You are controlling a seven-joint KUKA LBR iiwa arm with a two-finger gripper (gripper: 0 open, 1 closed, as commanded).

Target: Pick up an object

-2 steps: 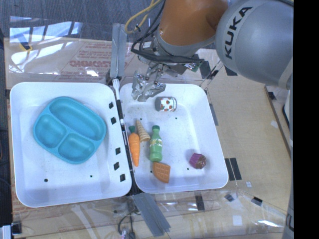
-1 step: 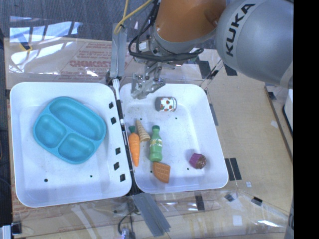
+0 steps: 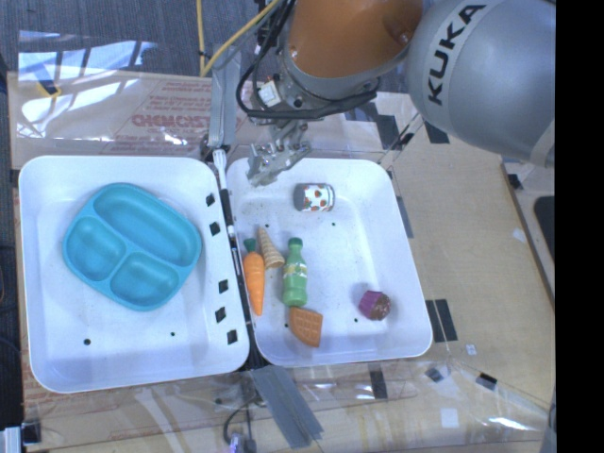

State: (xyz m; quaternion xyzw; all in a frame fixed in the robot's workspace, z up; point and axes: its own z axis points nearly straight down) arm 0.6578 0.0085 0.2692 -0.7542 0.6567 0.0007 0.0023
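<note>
Overhead, slanted view, entries from largest to smallest:

Arm (image 3: 453, 36): my grey arm with its orange band reaches in from the right and hangs over the far edge of the right bin.

Left bin (image 3: 57, 347): shallow, white, on the left half of the bench, touching the right bin along a seam with black clips.

Right bin (image 3: 396, 281): shallow, white, holding all the small objects.

Blue plate (image 3: 132, 245): a three-compartment plate lying flat in the middle of the left bin, tilted in plan.

Gripper (image 3: 274, 161): mine, above the far left corner of the right bin, close to the seam. Nothing visible between the fingers; I cannot tell how far apart they stand, since the metal parts blur together.

Green bottle (image 3: 295, 274): lying in the right bin, left of centre, cap toward the far side.

Carrot (image 3: 254, 279): orange with a green top, lying just beside the seam wall, roughly parallel to the bottle.

Cone (image 3: 271, 247): tan, between carrot and bottle, near their far ends, tilted.

Can (image 3: 313, 197): small, grey with red marks, on its side near the far wall, just right of my gripper and apart from it.

Orange wafer (image 3: 305, 326): flat, at the near end of the bottle.

Purple piece (image 3: 375, 304): small, rounded, well apart from the rest, toward the near right corner.
</note>
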